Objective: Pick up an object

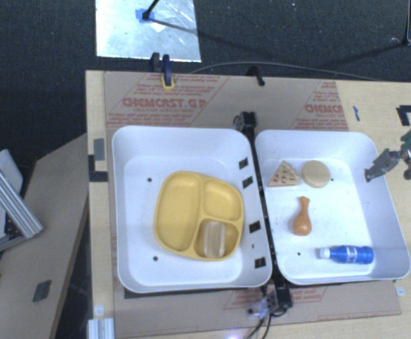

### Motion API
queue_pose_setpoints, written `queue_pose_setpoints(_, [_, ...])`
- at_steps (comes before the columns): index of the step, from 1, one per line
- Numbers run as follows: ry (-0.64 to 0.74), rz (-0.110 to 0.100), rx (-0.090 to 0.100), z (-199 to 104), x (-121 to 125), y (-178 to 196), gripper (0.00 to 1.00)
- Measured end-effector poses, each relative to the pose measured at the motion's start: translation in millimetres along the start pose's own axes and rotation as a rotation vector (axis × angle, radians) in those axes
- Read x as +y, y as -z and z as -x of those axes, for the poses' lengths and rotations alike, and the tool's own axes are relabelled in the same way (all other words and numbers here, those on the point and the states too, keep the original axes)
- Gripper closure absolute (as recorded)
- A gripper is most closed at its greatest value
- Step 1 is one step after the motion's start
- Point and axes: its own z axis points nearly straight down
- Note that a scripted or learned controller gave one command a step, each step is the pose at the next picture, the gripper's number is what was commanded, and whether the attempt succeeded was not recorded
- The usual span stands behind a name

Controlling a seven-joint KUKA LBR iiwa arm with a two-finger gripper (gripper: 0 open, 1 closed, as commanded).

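The right bin (375, 189) holds several small objects. A tan pizza slice (284, 175) lies at its back left, with a round beige bun (316, 173) beside it. An orange-brown drumstick (302, 216) lies in the middle. Near the front right wall lies a blue bottle (348, 254) on its side. My gripper (396, 162) hovers at the right bin's back right rim, at the view's right edge. It is apart from every object, and nothing is seen in it.
The left bin (131, 189) holds a yellow divided plate (184, 203) with a pale translucent cup (212, 239) in its front compartment. A black clip strip (255, 203) runs between the bins. A metal sheet (147, 20) lies behind the bench.
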Motion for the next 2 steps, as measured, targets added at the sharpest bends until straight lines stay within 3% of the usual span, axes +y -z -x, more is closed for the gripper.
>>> queue_pose_setpoints(1, [0.003,0.01,-0.002,-0.7,2.0,5.6,0.0])
queue_pose_setpoints(2, [0.002,0.007,-0.001,-2.0,6.2,-36.4,0.0])
